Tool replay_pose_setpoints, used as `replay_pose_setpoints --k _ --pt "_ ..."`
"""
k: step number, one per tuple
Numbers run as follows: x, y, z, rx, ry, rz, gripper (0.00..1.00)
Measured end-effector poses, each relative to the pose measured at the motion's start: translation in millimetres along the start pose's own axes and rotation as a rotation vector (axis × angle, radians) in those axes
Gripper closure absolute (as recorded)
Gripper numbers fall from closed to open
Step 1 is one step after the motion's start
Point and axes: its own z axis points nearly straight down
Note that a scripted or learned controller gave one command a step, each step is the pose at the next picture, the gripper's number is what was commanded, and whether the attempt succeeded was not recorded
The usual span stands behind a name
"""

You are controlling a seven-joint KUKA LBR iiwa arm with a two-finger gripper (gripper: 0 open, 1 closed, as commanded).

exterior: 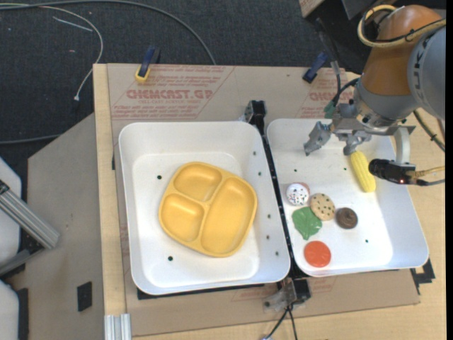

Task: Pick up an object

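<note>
Cardboard-topped surface [177, 91] carries two white bins, where a yellow corn cob [363, 171] lies in the right bin [403, 239] just beside the released, empty pincer [335, 142], toy foods clustered nearby, a yellow divided plate [207, 208] in the left bin [141, 190].
</note>
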Motion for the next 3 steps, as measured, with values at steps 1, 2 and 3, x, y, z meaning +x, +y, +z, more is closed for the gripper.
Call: replay_pose_setpoints --k 1,2,3 --pt "0.1 3.0 -7.4 -0.013 -0.002 -0.002 0.0" --pt "0.2 2.0 54.4 -0.008 -0.001 -0.001 0.0" --pt "1.0 1.7 99.6 -0.008 -0.001 -0.002 0.0"
